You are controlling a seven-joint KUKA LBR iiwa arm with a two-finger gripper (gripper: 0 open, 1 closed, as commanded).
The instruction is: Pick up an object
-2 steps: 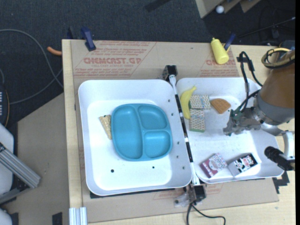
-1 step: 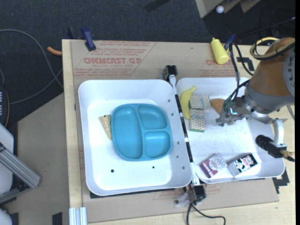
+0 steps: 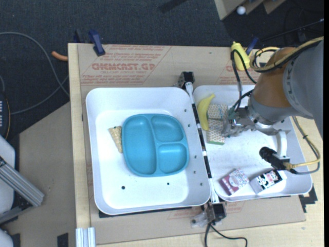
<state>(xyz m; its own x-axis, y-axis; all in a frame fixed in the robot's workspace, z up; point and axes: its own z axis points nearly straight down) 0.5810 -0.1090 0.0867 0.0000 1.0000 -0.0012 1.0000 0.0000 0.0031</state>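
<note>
Dark carpet surrounds my counter (image 3: 154,60), a board printed with red lettering, which carries two shallow white bins side by side. One, the left bin (image 3: 103,189), sits at the centre of the frame and holds one blue divided plate (image 3: 154,144) with three compartments; one tan, cracker-like piece (image 3: 116,136) lies touching the plate's left edge.

One right bin (image 3: 295,187) lies at the right of the frame, and my arm (image 3: 293,81), grey with an orange band, reaches down into its upper part. My end effector (image 3: 232,121) hangs low over the upper left area of that bin, just beside a mesh-patterned item (image 3: 217,133) with a green edge. Whether my end effector is wide or narrow, I cannot tell from this angle.

I count one yellow banana (image 3: 204,111) lying along the right bin's upper left wall, just left of my end effector. Near the lower edge of that bin are two small packets: one pinkish packet (image 3: 234,181) at lower left and one black-and-white packet (image 3: 268,180) to its right, the two close but apart.

One yellow clamp (image 3: 239,54) sits at the counter's upper right, and one blue clamp (image 3: 96,42) at its upper left.
</note>
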